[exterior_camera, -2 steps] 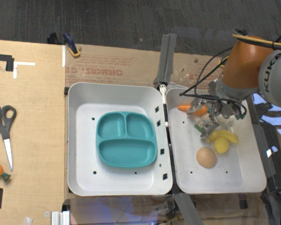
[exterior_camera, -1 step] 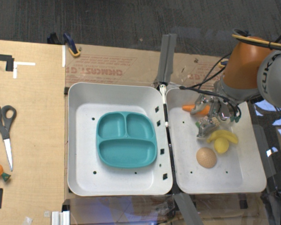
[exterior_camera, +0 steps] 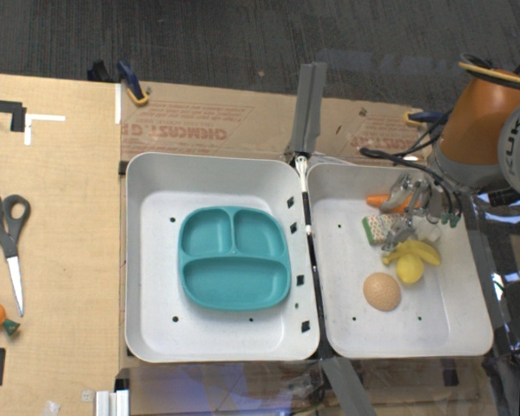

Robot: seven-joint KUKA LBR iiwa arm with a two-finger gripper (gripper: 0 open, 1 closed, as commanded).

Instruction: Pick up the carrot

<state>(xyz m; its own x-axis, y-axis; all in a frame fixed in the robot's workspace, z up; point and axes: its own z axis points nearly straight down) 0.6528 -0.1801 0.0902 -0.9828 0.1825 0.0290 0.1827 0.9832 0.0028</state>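
Hand [exterior_camera: 409,211] lowered into right white bin [exterior_camera: 462,331] beside small orange carrot [exterior_camera: 379,200] for pickup, near yellow banana [exterior_camera: 414,254]; hand's state cannot be told.

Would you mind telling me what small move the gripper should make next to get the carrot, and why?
Probably a short shift toward the right bin's back left, then down. The gripper hangs over the clutter near the banana and lemon, while the carrot lies just to its left near the back wall, not visibly between its fingers.
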